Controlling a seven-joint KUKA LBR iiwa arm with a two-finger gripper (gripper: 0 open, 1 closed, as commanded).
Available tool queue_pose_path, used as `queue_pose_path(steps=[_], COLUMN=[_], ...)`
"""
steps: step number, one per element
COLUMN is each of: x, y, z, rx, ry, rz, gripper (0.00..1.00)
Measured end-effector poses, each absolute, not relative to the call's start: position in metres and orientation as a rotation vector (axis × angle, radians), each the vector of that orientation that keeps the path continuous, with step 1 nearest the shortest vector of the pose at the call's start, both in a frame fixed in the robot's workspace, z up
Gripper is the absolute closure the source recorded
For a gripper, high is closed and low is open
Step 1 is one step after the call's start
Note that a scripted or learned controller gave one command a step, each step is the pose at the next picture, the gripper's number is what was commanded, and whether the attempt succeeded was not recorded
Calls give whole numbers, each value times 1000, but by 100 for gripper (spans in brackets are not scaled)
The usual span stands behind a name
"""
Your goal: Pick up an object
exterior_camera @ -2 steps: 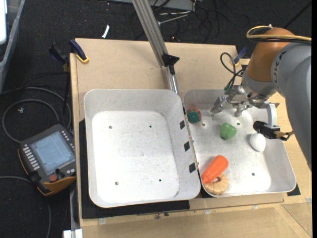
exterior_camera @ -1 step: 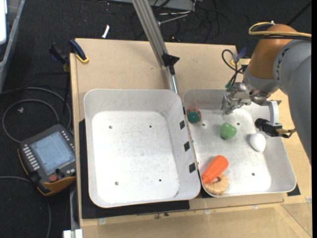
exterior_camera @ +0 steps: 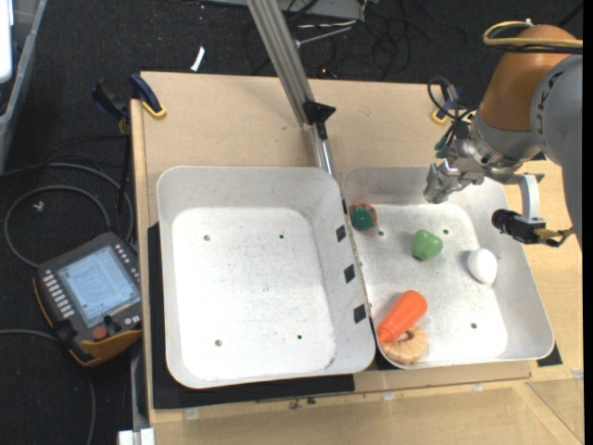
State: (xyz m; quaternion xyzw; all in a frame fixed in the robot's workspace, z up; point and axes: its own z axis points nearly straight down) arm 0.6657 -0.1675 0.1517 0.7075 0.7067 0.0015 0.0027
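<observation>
The tool (exterior_camera: 438, 185) hangs over the far edge of the right bin (exterior_camera: 519, 341), at the end of the grey arm (exterior_camera: 533, 100) that comes in from the right; whether it is released or clenched I cannot tell, and nothing shows in its grip. All the things lie in that same bin, nearer the camera than the tool; the green ball (exterior_camera: 426, 245) sits closest, just below it in the view; the small teal and orange toy (exterior_camera: 362, 216) lies to the tool's left, close to the wall shared with the left bin (exterior_camera: 185, 188); the white egg (exterior_camera: 482, 265) lies below and a little to the tool's right; the orange carrot (exterior_camera: 404, 314) lies farther off toward the near rim, tilted, touching the tan round piece (exterior_camera: 408, 346) at the bin's near edge. Both bins rest on the wooden table (exterior_camera: 232, 119); a handheld control pad (exterior_camera: 88, 295) lies on the floor, well to the left.
</observation>
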Motion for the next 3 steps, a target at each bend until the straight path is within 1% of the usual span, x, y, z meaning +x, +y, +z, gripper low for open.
queue_pose_path(steps=[1,2,3], x=[666,667,648], y=[-171,-171,-124], z=[196,224,235], rx=[2218,2216,2215], ry=[2216,2219,2230], rz=[5,5,2], gripper=[100,100,100])
